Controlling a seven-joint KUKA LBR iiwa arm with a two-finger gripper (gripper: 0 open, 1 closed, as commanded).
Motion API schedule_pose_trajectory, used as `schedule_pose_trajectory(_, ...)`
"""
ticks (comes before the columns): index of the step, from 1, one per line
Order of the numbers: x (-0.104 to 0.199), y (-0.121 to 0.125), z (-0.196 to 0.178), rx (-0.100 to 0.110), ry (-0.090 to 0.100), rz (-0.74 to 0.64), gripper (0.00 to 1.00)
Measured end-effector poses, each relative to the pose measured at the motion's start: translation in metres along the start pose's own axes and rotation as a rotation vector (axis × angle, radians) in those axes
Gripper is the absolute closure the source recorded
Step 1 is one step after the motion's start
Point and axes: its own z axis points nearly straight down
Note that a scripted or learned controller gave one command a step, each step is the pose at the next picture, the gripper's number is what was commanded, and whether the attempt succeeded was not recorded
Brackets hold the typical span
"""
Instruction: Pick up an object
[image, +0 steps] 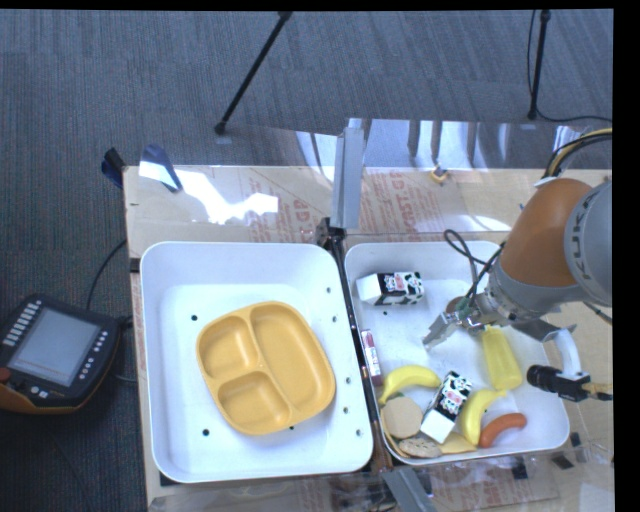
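The gripper (447, 325) hangs over the middle of the right bin (452, 252) with its fingers spread apart and nothing between them, their tips pointing down and to the left of the view. No single object is set by the task, so the nearest candidates matter most. A yellow block (500, 358) lies just beside the fingers, toward the lower right, its long axis running roughly up and down the view. A small milk carton (392, 288) with cow markings lies above and to the left, a little apart, on its side with its long axis across the view.

Along the bin's near wall sit a banana (410, 379), a second carton (446, 406), a round biscuit (404, 418), another banana (476, 412) and a sausage (501, 428), crowded and touching.

The left bin (170, 290) holds a yellow three-compartment plate (264, 366), whose compartments hold nothing I can make out. Both bins rest on the worktop (240, 205).
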Motion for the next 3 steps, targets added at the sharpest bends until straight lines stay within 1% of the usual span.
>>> schedule_pose_trajectory(1, -0.038, -0.047, -0.061, -0.003, -0.003, -0.112, 0.00)
schedule_pose_trajectory(2, -0.032, -0.066, -0.019, -0.002, -0.001, -0.025, 0.00)
schedule_pose_trajectory(3, -0.033, -0.068, -0.024, 0.004, 0.004, -0.020, 1.00)
